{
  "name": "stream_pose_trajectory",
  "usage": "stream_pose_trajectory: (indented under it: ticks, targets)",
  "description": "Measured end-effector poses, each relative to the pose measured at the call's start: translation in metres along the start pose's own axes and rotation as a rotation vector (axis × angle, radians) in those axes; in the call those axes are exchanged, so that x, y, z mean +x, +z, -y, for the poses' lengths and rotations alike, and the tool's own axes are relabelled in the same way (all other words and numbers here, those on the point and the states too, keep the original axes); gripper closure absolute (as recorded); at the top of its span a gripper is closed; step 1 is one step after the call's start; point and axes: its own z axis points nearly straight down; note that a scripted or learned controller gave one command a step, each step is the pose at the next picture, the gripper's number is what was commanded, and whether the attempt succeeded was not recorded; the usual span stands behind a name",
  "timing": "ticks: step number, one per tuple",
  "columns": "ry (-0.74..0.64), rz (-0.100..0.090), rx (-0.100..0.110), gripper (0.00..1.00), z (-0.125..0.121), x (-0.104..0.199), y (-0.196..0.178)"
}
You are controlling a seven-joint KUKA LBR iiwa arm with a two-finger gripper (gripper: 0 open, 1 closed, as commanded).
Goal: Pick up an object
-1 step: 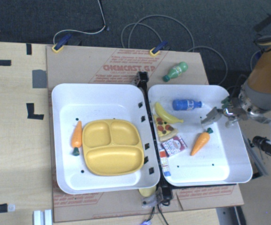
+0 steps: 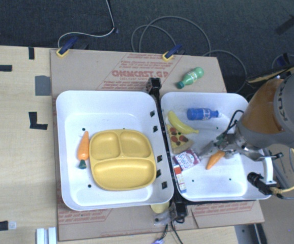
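Observation:
My gripper is low inside the right bin, coming in from the right below the grey arm with its orange band. A small orange carrot lies slanted right at the gripper's tip, its upper end touching or tucked under it. Whether the carrot is gripped is hidden from this angle. Left of it in the same bin are a red and white packet, a pizza slice, a yellow banana and a blue bottle.
The left bin holds a yellow divided plate and a second orange carrot beside it. A green bottle lies on the cardboard behind the right bin. Cables loop across the dark floor at the back.

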Motion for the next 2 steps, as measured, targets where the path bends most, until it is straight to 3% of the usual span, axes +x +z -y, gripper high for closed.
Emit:
stream_pose_trajectory:
  ticks: [1, 2]
  targets:
    - [0.000, 0.003, -0.005, 1.00, -0.002, -0.002, -0.017]
    - [-0.005, 0.005, -0.003, 1.00, -0.056, 0.068, -0.007]
